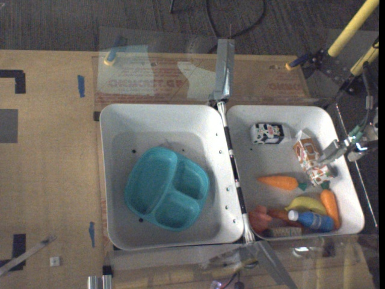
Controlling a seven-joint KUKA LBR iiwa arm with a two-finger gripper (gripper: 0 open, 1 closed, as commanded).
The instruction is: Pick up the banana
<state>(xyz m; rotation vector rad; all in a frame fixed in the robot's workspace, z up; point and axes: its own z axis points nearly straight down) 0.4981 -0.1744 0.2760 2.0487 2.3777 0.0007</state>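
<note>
The yellow banana (307,204) lies near the front of the right bin (343,125), curved between two carrots. A blue bottle (314,221) rests against its front side. My gripper (331,153) reaches in from the right edge and hovers at the bin's right side, over an orange and white carton (307,156). It is behind the banana and apart from it. Nothing visibly hangs from the gripper.
One carrot (280,182) lies left of the banana, another carrot (329,206) right of it. A cow-patterned carton (268,133) stands at the back, and red items (260,219) lie in the front left corner. The left bin (114,131) holds a teal divided plate (167,188).
</note>
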